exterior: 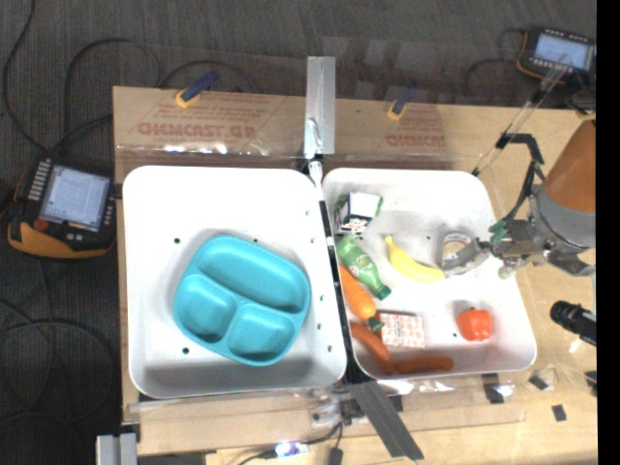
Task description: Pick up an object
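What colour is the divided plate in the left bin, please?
Turquoise blue; the plate shows best in the camera view.

Two white bins sit side by side. The left bin holds a blue tray with three parts. The right bin holds a yellow banana, a green bottle, an orange carrot, a red tomato, a hot dog and a small box. The gripper hangs near the banana.
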